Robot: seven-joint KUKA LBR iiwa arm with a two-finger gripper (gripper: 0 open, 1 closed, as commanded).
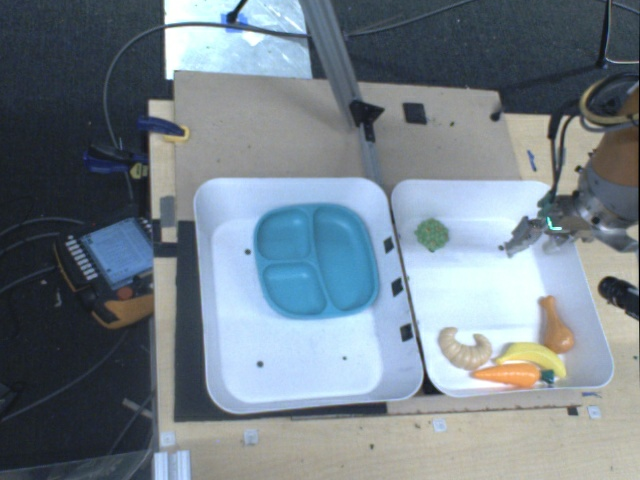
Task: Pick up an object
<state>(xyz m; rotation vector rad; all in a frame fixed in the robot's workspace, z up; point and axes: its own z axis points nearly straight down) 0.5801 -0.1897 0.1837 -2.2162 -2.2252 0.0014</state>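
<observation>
progress: nothing picked up yet
gripper [515, 243]: fingers look spread, pinching nothing, over right white bin [470, 298]
closest: small green broccoli toy [432, 233], left of it

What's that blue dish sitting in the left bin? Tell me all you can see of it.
The blue plate is a rounded-corner divided dish, teal and plastic-looking, with three compartments: two smaller ones on its left side and one long one on its right. It lies flat, right way up, on the floor of the left bin, toward the bin's far half. Nothing lies in it, and the gripper is over the other bin.
</observation>
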